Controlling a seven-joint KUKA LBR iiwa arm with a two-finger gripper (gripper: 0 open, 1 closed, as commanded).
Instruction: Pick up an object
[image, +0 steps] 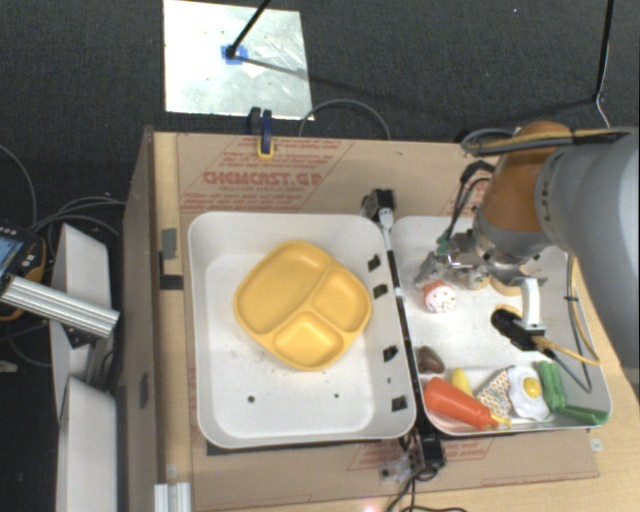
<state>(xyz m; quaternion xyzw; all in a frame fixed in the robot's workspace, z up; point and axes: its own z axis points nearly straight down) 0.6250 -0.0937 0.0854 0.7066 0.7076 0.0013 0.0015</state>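
Cardboard-topped bench carries two shallow white bins (215, 330). Right bin's upper half holds a small round white-and-red toy (439, 297), just at six o'clock of the grey metal gripper (452, 262); its grasp I cannot tell. Best centre directly above the toy before descending.

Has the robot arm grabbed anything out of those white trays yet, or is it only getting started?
Nothing looks picked up yet. The gripper is low in the right bin, just above a small white and red toy; no object shows between its fingers. The carrot, fried egg and other toys lie at the bin's near edge. The yellow plate sits in the left bin. Grasping and lifting remain.
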